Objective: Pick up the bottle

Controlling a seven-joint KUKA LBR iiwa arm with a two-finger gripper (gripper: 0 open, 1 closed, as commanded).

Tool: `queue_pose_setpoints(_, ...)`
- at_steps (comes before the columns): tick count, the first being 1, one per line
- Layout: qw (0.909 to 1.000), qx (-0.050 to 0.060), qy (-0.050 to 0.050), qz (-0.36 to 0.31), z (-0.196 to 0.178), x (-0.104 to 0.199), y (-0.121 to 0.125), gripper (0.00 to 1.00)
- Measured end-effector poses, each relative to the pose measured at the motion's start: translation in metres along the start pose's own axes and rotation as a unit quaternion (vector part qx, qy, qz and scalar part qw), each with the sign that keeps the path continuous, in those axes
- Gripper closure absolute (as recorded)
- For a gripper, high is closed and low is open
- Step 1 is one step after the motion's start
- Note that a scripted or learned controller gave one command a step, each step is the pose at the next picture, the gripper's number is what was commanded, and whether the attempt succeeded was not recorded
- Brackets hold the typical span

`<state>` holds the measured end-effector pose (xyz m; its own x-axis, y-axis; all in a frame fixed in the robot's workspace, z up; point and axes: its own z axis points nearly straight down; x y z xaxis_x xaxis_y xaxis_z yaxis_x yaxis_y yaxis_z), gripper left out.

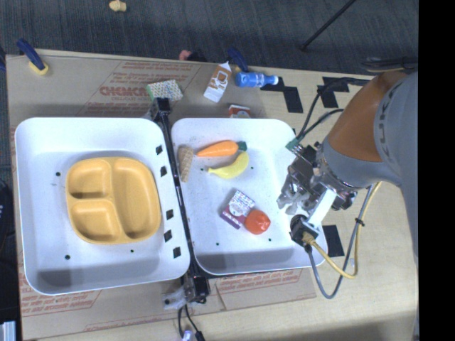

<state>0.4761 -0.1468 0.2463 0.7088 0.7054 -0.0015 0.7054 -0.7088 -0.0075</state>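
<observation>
1. Two shallow white bins sit side by side on a bench. The left bin (32, 190) holds a yellow divided plate (112, 199).
2. The right bin (277, 137) holds a carrot (217, 149), with a banana (230, 167) touching it just below, a ridged tan piece (185, 162) near the bin's left wall, a small purple packet (237, 209), and a red tomato-like toy (257, 222) touching that packet.
3. The bottle (254, 80), blue with a white cap end, lies on its side on the bench beyond the far edge of the right bin, not in either bin. A small carton (218, 82) lies just beside it on the left.
4. The gripper (293, 199) hangs over the right edge of the right bin, near the tomato toy and well apart from the bottle. From here I cannot tell whether its jaws are apart or together; nothing shows between them.
5. As I judge it, the step in hand is the approach, and the pick has not begun.
6. To do it well, the arm should lift clear of the bin wall, travel to the far side, and turn the wrist so the jaws straddle the bottle's body across its width.
7. A bottle lying flat may roll, so a centred descent mid-body seems safest, keeping clear of the carton.
</observation>
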Motion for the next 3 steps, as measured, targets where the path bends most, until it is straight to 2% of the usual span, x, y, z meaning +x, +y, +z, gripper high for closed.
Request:
queue_pose_setpoints(1, 0.9917, 0.001, 0.0, 0.128, 0.011, 0.016, -0.016, 1.0)
queue_pose_setpoints(2, 0.9883, -0.001, 0.001, 0.152, -0.024, 0.051, -0.051, 1.0)
queue_pose_setpoints(3, 1.0, 0.0, -0.001, 0.003, 0.002, 0.05, -0.052, 1.0)
